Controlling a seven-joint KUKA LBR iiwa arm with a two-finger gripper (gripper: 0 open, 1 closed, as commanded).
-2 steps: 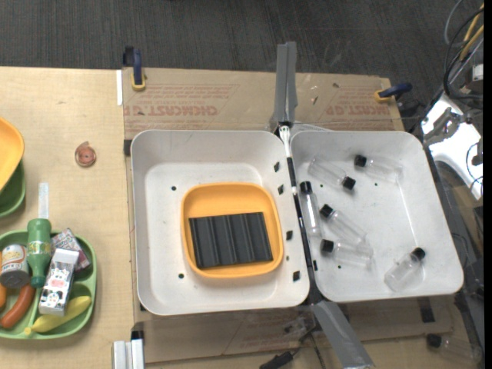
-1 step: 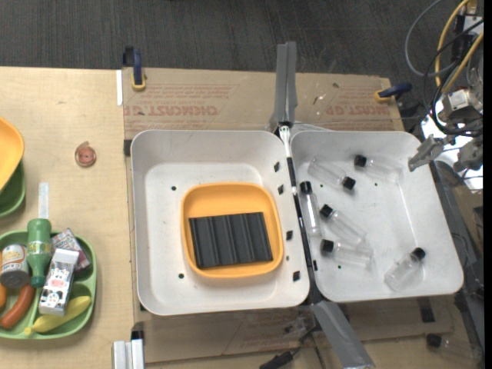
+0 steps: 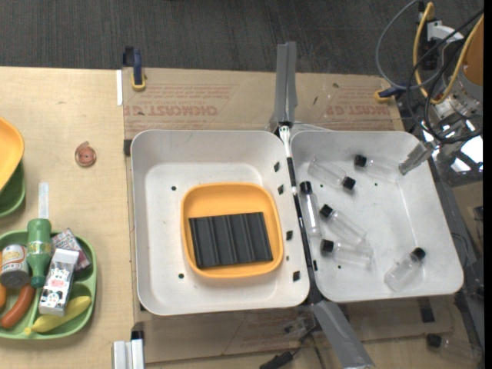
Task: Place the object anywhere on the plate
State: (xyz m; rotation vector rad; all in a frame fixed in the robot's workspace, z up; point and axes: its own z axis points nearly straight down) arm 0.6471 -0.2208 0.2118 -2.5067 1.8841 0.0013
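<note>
Nearest me, the green tray [image 3: 77,314] of toy food sits at the bench's front left corner. The clear vials [image 3: 342,237] lie scattered in the right bin [image 3: 438,283]. My pincer [image 3: 415,158] hovers at that bin's far right corner, apart from them; I cannot tell its opening. The orange plate [image 3: 231,197] sits in the left bin [image 3: 154,167].

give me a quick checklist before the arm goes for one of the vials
1. Plate sits in the left bin: ok.
2. Room on the plate: not ok, a dark ribbed block covers most of it.
3. Vials lie in the right bin, spread apart: ok.
4. Gripper over the right bin's far right corner: ok.
5. Fingers open or shut: cannot tell.
6. Gripper holding a vial: cannot tell.
</note>
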